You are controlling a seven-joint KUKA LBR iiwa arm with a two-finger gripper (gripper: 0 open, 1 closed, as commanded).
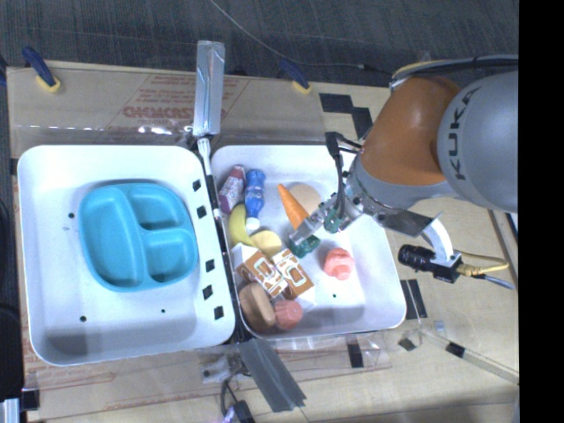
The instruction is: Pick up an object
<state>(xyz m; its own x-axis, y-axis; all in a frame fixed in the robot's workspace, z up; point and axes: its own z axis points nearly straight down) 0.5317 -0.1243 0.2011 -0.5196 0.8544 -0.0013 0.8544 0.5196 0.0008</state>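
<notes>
The right bin [379, 282] holds several toy foods: an orange carrot [292, 203], a yellow banana [241, 225], a blue bottle [255, 192], a maroon can [231, 189], a pink strawberry-like piece [337, 263], a brown-and-white patterned box [278, 274], a brown bun [256, 303] and a reddish round piece [287, 313]. My gripper [307, 238] hangs low over the middle of this bin, just right of the carrot's lower end and up-left of the pink piece. Nothing shows between its fingers.
The left bin [44, 227] carries a blue divided tray [139, 233]. A metal divider post [208, 86] rises between the bins at the back. The arm's orange band [407, 135] and grey body cover the right bin's far right corner.
</notes>
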